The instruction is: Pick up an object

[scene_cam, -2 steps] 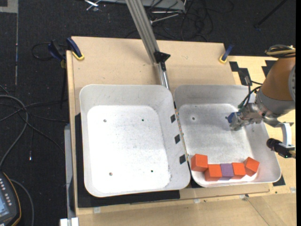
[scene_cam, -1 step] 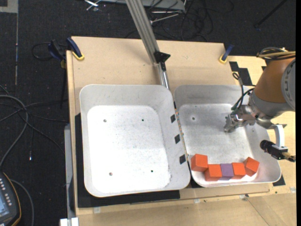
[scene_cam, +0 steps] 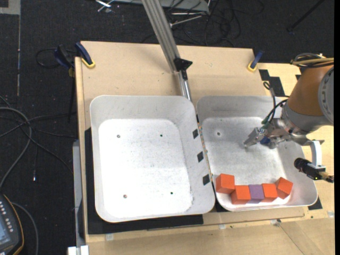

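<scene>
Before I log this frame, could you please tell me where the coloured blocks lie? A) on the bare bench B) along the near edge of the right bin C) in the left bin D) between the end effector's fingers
B: the orange blocks and purple block sit in a row along the near edge of the right bin, apart from the end effector.

Orange blocks [scene_cam: 241, 190]; purple block [scene_cam: 256, 191]

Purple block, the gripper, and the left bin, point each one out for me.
purple block [scene_cam: 256, 191], camera view, its top face.
gripper [scene_cam: 252, 141], camera view, at its fingertips.
left bin [scene_cam: 95, 110], camera view, its far-left rim.
</scene>
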`<state>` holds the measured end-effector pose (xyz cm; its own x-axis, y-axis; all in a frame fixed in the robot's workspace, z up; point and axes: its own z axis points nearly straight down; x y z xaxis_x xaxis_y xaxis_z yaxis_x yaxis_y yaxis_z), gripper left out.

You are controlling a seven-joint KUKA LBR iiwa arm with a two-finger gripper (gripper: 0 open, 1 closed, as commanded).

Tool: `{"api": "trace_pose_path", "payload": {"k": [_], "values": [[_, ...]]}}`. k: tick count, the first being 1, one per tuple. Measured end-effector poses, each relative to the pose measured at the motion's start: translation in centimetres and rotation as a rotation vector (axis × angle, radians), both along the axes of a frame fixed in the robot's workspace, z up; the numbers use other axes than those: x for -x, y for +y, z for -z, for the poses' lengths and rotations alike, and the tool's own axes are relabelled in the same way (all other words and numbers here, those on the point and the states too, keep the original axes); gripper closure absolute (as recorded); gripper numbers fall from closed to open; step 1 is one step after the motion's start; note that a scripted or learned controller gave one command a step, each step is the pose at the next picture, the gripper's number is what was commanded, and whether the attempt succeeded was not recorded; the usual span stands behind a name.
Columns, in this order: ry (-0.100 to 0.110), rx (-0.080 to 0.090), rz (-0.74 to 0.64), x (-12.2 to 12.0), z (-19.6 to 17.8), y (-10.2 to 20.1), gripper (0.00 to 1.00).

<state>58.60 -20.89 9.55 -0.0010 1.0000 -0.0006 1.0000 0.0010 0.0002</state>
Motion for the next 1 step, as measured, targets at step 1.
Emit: {"api": "trace_pose_path", "payload": {"k": [1], "values": [[-0.004,0.0,-0.006,-3.34,-0.02,3.18,0.0]]}}
